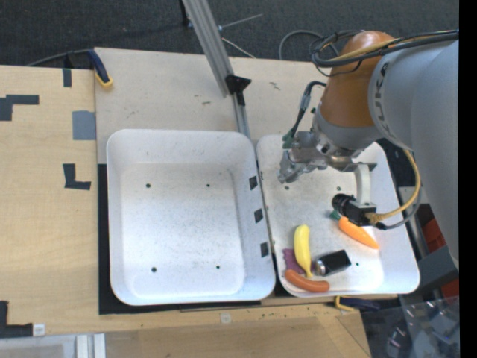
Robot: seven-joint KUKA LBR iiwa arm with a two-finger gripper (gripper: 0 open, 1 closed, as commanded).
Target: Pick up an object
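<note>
The right bin (395, 274) holds a yellow banana (301, 249), an orange carrot (357, 232), a reddish sausage (306, 282), a small black block (332, 262) and a purple piece (288, 258) under the banana. My gripper (289, 168) hangs over the bin's back left part, well above and behind these objects, with nothing seen between its fingers. The grey arm with its orange band (358, 88) reaches in from the right.
The left bin (119, 200) lies beside the right one, with black clips (258, 215) along the shared edge. A metal post (212, 39) rises behind the bins. A cable (391, 211) loops near the carrot.
</note>
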